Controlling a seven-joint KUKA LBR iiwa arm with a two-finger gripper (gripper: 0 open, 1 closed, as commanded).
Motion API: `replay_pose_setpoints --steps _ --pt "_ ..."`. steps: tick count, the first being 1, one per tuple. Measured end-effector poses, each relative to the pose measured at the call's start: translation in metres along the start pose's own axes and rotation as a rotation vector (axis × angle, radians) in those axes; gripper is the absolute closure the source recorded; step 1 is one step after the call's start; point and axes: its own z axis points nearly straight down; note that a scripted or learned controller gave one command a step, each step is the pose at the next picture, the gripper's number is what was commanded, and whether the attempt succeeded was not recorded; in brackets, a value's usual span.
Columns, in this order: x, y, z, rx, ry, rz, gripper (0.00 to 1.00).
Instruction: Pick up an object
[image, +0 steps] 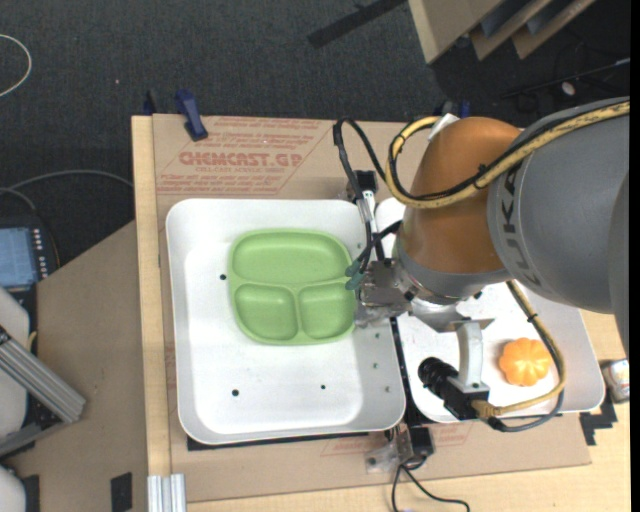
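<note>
A light green plate with three compartments (285, 285) lies in the left white bin (200, 350), toward its back right. An orange pumpkin-shaped object (524, 362) sits in the right white bin (570, 330), near its front right. The arm's grey body and orange band (460, 190) hang over the divide between the two bins. The gripper (368, 288) is low at the right rim of the green plate, mostly covered by the wrist.
Black cables (350, 150) run from the wrist across the bench's back. A black part (445, 385) of the arm sits over the front of the right bin. Brown board with red print (240, 150) lies behind the bins. A blue clamp (190, 115) sits at back left.
</note>
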Motion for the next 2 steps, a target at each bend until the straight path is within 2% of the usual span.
replay_pose_setpoints --steps 1,2 --pt "-0.005 0.006 -0.117 -0.011 0.002 -0.001 1.0" --pt "0.051 0.0 -0.167 -0.004 0.003 -0.007 1.0"
